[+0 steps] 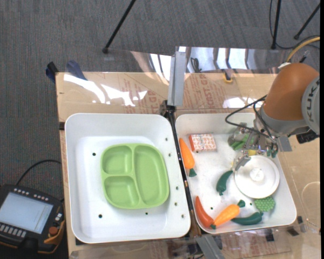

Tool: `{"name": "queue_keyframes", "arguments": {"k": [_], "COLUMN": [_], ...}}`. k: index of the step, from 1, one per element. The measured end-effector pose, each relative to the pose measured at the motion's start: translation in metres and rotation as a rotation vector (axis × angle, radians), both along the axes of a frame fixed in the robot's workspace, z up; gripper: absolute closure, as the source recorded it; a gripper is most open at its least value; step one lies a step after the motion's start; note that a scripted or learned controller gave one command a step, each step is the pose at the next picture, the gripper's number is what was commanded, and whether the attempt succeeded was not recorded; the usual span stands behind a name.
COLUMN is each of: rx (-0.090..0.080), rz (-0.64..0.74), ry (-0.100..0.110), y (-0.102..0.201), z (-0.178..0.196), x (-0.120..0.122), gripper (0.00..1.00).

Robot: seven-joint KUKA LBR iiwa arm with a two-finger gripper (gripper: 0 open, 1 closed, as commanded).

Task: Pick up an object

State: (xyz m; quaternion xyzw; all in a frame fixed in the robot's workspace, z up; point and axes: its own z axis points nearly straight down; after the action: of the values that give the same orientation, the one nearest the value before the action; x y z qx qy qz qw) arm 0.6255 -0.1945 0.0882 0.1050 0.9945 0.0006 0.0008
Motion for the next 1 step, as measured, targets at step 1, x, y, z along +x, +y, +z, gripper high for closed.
{"name": "queue_keyframes", "arguments": {"k": [1], "rx": [0.0], "rz": [-0.081], "ry": [-0.001], "y": [0.0225], "z": [0.0003], "x": [0.0068], "gripper": [0.0]}}
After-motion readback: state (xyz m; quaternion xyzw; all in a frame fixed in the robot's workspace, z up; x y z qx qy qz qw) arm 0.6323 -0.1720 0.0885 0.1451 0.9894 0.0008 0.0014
